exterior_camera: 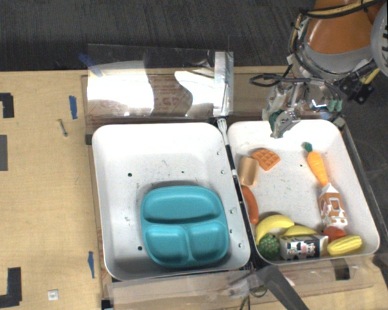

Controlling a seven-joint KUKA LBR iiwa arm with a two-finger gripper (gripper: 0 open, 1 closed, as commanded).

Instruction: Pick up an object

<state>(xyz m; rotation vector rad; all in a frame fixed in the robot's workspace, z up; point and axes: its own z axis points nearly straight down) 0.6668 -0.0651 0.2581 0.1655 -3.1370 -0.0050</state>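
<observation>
The right bin (355, 176) holds several toy foods: a waffle (266, 159), a carrot (318, 167), a tan roll (248, 170), a red sausage (251, 204), a banana (274, 225), a green broccoli piece (269, 245), a dark can (302, 246), an orange-and-white bottle (331, 206) and a yellow piece (344, 245). My gripper (282, 123) hangs above the far rim of this bin, up and to the right of the waffle. It is open with nothing between its fingers.
A teal divided tray (184, 225) lies in the left bin (117, 161). A clear plastic sheet and a metal bracket (221, 82) stand behind the bins. Cables (268, 80) trail near the wrist.
</observation>
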